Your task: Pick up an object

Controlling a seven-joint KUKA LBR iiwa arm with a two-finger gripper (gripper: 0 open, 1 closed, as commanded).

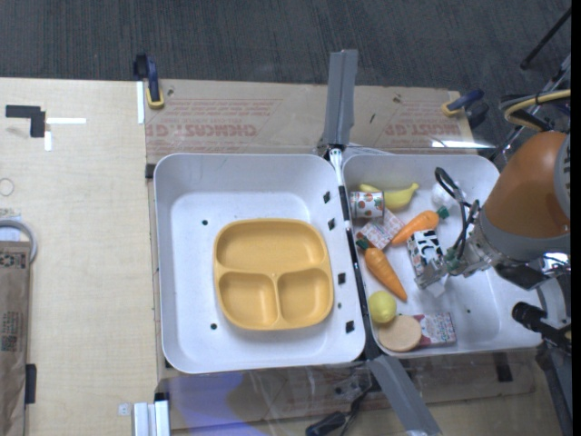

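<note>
The right bin [481, 321] holds several small things. A small can [367, 204] and a yellow banana [398, 194] lie at its back left. One orange carrot [415, 226] sits slantwise in the middle and a second carrot [385, 272] lies nearer the front. A white carton with black print [424, 249] rests between them. A yellow lemon [382, 307], a round tan biscuit [398, 334] and a pink packet [439, 328] are at the front. My gripper [434, 274] hangs low in the bin, right beside the carton's near end.
The left bin [177, 243] carries a yellow three-part plate [272, 272]. A grey divider post [340, 98] rises between the bins. The arm's orange band [534, 184] hangs over the right bin's right side, with cables trailing near the back wall.
</note>
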